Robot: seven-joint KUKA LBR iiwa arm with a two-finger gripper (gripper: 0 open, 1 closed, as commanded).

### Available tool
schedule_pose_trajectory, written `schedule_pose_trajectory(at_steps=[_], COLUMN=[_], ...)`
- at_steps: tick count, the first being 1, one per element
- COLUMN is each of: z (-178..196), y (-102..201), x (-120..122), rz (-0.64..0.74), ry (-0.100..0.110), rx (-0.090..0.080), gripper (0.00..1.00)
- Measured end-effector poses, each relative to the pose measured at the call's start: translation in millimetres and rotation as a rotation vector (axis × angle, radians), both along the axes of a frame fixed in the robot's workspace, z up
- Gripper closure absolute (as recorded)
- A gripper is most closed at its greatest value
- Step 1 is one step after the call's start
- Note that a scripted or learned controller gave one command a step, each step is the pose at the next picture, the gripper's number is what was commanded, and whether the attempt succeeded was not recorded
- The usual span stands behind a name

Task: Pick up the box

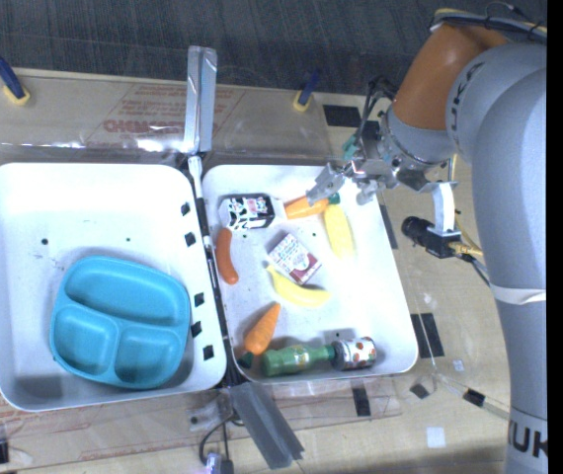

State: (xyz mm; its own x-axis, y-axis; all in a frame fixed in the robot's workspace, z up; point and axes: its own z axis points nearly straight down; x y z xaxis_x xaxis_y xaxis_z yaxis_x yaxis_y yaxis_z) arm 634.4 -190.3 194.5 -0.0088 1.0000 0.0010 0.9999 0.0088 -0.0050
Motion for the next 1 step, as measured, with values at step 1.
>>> schedule_pose_trajectory(at_steps=[1], z=[-97.4], y=[19.2], x=[-28.9], rz=[-0.148], ry=[-0.013], rx=[-0.001], gripper=[0.00])
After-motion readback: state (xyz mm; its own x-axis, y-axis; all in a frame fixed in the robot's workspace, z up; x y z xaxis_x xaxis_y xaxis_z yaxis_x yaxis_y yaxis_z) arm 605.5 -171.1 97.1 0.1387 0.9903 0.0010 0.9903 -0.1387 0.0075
